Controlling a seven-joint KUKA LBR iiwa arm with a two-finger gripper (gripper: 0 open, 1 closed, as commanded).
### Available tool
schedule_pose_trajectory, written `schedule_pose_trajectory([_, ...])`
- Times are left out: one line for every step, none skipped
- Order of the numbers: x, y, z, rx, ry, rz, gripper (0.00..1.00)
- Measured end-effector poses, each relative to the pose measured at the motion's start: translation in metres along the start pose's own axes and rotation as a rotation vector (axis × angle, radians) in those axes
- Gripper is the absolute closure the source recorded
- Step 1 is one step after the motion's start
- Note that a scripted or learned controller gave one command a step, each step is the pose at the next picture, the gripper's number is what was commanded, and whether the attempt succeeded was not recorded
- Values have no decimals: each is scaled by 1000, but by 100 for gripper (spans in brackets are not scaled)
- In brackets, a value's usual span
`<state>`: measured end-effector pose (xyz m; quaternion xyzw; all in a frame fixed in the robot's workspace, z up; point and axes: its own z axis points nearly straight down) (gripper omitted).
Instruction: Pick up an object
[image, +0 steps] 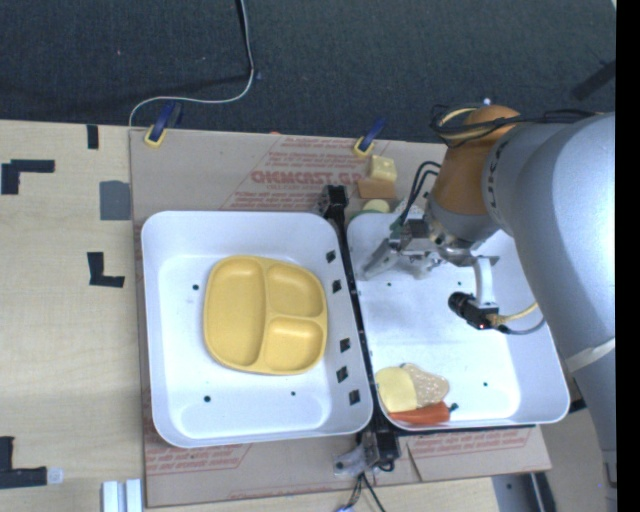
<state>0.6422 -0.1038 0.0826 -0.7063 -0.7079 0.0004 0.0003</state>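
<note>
Counter (60, 330): it carries two white bins side by side.
Left bin (170, 400): a yellow divided plate (265, 313) lies in it — well away from your arm.
Right bin (520, 385): your gripper (395, 250) sits low near the far wall, beside the divider.
Food pile (412, 393): your nearest pick — yellow, tan and orange pieces at the near wall, long axis running across the bin; reach straight toward the near edge.
Gripper state: you cannot tell from here.

A small heap of food-like objects (411, 390), 1 yellow, 1 beige and 1 orange-red, lies together at the near left corner of the right bin (520, 385).
</note>
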Motion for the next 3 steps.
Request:
schedule_pose_trajectory([7, 25, -2, 5, -3, -1, 0])
schedule_pose_trajectory([6, 25, -1, 2, -2, 1, 0])
schedule_pose_trajectory([0, 12, -2, 0, -2, 1, 0])
